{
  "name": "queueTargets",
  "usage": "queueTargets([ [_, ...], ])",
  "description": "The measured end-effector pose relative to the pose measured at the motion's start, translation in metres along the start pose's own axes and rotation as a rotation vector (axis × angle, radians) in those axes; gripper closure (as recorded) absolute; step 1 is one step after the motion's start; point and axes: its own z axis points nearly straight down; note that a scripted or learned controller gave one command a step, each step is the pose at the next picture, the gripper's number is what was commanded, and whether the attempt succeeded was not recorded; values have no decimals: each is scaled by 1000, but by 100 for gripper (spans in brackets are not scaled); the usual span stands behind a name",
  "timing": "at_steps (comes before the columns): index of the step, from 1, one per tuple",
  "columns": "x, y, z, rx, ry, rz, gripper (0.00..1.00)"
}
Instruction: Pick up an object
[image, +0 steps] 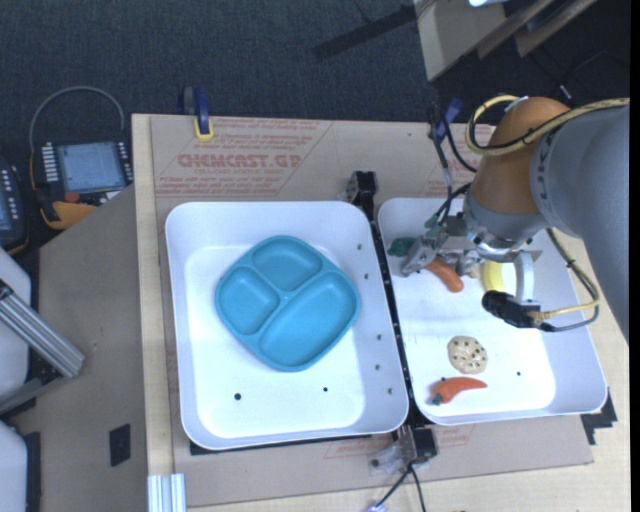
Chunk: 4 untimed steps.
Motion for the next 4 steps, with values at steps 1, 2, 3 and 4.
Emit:
queueTargets([
  [1,0,1,-13,-6,-1,1,100],
  [2,-5,12,-66,-12,-3,-1,100],
  [3,-5,13,-119,-12,-3,-1,100],
  [4,46,17,-116,-6,0,-6,100],
])
